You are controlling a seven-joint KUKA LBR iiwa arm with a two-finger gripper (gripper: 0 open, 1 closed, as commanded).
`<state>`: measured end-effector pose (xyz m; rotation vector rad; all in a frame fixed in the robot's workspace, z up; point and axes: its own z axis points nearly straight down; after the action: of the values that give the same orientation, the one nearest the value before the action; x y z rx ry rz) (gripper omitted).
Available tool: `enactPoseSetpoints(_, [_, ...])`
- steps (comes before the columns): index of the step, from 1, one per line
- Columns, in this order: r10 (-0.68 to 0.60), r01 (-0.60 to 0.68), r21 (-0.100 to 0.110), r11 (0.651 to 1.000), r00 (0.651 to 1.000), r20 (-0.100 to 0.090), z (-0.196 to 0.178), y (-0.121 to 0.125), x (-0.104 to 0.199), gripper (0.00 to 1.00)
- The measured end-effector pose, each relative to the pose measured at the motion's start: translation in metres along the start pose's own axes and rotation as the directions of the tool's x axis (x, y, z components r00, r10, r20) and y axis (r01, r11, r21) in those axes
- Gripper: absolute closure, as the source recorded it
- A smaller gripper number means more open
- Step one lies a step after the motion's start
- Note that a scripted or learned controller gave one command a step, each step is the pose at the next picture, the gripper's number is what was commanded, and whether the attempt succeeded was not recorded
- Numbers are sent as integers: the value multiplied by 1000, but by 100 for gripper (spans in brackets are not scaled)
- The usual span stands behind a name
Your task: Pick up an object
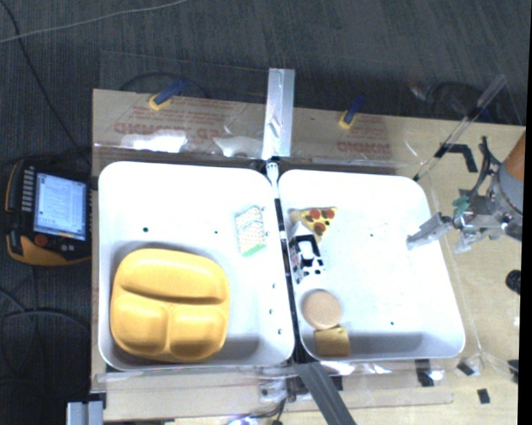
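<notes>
Camera view: the gripper is seen at three o'clock over the right bin, its state not to be told, while the round brown disc at that bin's seven o'clock is judged light, stiff, best pinched across its rim.

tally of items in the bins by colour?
Yellow: 2, big moulded piece, left bin; small yellow-red item, right bin
Green-white: 1, packet
Black-white: 1, item
Tan: 2, disc, block
Total: 6
</notes>
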<state>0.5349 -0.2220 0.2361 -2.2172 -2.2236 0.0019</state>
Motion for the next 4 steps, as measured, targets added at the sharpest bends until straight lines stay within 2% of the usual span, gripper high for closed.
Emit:
enactPoseSetpoints(1, [329,-329,0,944,944,4,-86,48,3,0])
enactPoseSetpoints(2, [726,-726,4,687,687,3,-20,-5,47,0])
enactPoseSetpoints(3, [828,-828,-1,561,561,4,-117,32,29,0])
enactPoseSetpoints(4, [961,-961,-2,278,278,3,-196,33,3,0])
